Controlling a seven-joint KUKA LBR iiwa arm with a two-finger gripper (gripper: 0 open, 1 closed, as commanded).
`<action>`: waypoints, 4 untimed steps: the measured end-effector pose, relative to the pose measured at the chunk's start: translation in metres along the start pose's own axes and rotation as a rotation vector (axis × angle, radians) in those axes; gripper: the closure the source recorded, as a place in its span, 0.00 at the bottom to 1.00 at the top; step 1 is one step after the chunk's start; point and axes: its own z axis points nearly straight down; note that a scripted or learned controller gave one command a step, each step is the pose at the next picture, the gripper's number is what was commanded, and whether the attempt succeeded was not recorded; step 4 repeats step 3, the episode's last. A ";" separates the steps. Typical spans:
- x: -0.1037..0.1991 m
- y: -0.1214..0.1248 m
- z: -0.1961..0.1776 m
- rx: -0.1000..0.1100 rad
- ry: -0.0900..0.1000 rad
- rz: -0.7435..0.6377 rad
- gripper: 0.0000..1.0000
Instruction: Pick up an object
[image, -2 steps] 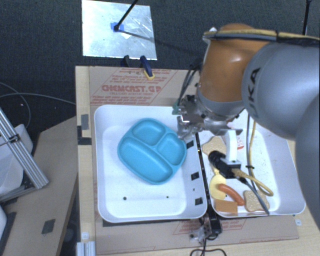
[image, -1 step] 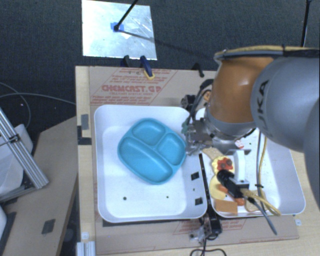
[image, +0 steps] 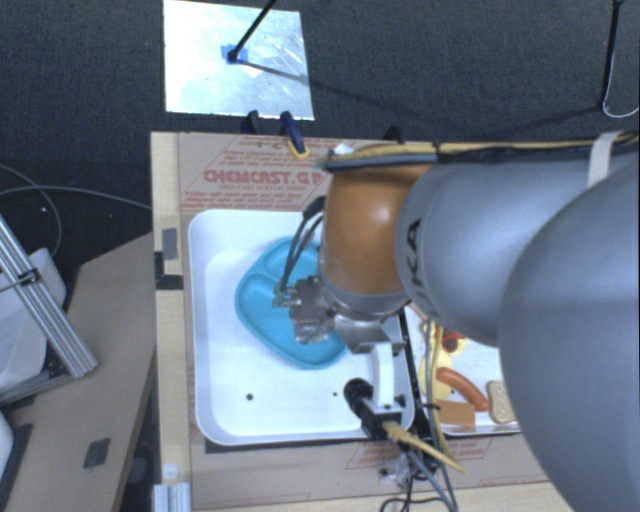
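Note:
A flat blue object (image: 268, 300) with a rounded outline lies in the left white bin (image: 225, 400), toward its back and middle. The arm's orange band (image: 365, 230) and grey wrist hang right over the blue object's right part and hide it. The gripper (image: 318, 325) points down at that object's right edge; its tips are lost under the wrist. In the right bin (image: 490, 425) I see an orange-red sausage-shaped piece (image: 462, 382), a tan piece (image: 500, 400) and a small orange block (image: 455, 412).
The big grey arm covers most of the right bin and the right half of the view. A black cable end and yellow tie (image: 375, 400) hang over the left bin's front right corner. Cardboard (image: 250, 175) lies under the bins.

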 end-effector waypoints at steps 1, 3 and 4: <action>-0.046 0.063 0.001 -0.008 -0.003 0.015 1.00; -0.051 0.015 -0.143 -0.009 -0.001 0.003 1.00; -0.051 0.015 -0.143 -0.009 -0.001 0.003 1.00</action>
